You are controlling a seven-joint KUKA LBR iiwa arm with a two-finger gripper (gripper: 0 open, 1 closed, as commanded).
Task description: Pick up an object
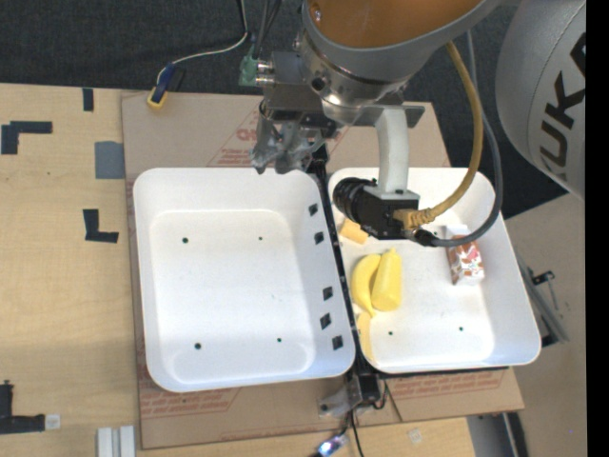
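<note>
Three small things are seen in the right bin (495, 350), and any one of them could be picked. The biggest is a yellow lump (379, 279), which lies close to the wall between the two bins. It is judged to be light and maybe soft, with a smooth round skin that could slip, so it should be taken across its narrow middle. Just above the yellow lump a small yellow block (353, 232) is tucked, half covered by the robot's parts, so its shape cannot be made out. To the right of the yellow lump, well apart, a little red and white box (466, 263) is found. It looks light and stiff, with flat sides that would be easy to pinch. Below the yellow lump a thin yellow strip (363, 328) is pressed against the wall, and it cannot be told if it is part of the lump. Up and to the left of the yellow lump, the gripper (290, 152) is held over the far rim of the left bin (152, 255). Nothing is seen held in it, and whether it is wide or narrow cannot be told, since it is dark and blurred.
</note>
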